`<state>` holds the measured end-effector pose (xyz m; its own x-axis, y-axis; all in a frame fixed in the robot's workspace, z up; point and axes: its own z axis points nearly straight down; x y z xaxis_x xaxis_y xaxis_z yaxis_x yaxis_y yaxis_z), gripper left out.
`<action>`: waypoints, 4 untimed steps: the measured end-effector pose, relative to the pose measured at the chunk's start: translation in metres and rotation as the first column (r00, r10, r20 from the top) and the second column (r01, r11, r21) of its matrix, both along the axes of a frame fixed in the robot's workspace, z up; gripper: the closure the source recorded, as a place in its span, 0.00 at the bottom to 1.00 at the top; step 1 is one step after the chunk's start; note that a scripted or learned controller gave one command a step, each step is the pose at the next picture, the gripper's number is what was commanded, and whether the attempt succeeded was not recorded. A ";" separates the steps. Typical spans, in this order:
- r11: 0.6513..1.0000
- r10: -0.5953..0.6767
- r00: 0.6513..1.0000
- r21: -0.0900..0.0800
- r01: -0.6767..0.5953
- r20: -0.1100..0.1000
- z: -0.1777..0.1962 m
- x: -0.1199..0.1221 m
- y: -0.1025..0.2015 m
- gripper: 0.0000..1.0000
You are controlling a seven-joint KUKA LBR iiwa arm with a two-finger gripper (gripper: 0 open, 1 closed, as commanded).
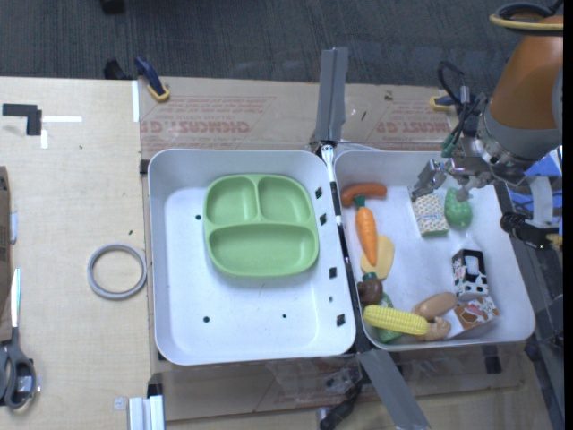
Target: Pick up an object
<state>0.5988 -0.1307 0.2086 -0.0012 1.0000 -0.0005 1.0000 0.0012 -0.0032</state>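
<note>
Camera view: the claw hangs low over the right bin, above a speckled packet and a green round object; whether it is apart or together cannot be told. The approach step seems in hand; next it must descend and close. Reversed lettering on the worktop's cardboard is unreadable.

Fixed above the bench, looking down at a slant on both white bins: left bin just left of centre, right bin toward the right edge. Far enough back to take in the wooden benchtop at left, the cardboard sheet behind the bins, and dark carpet along the top. One view alone.
</note>
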 end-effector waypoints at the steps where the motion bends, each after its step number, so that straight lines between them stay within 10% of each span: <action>1: 0.999 0.042 0.999 0.002 -0.042 0.007 -0.104 0.010 -0.038 0.00; 2: 0.966 0.259 0.966 -0.001 -0.259 0.003 -0.096 0.035 0.028 0.00; 4: 0.999 -0.038 0.999 0.004 0.038 0.006 -0.115 -0.002 -0.053 0.00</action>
<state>0.5964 -0.1834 0.0939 0.0366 0.9993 0.0035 0.9993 -0.0366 0.0025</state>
